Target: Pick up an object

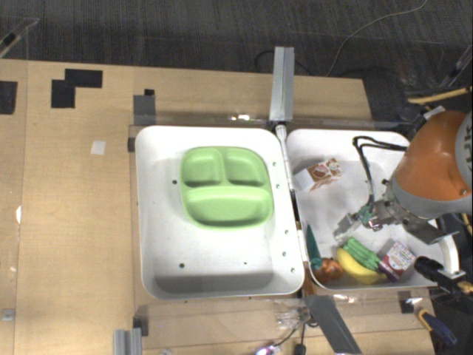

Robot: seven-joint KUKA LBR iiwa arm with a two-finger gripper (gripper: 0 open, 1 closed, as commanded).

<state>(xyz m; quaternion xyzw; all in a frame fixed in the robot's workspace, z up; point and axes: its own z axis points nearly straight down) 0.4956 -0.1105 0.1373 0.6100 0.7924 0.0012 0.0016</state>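
Hand low in the right bin, arm coming in from the right. Cannot tell if it is clenched or released; nothing visibly between its tips. Just below the hand: green item lying on a banana, touching. Right of those, a purple packet. Lower left of the hand, a reddish fruit in the bin corner, with a thin teal stick along the bin wall above it. Up-left of the hand, a small white-and-red packet, apart from the rest. Left bin, well left of the hand, holds a green divided tray. Bins sit on a light wood bench with black squares at its far left. Dark carpet beyond, a white cable lying on it.
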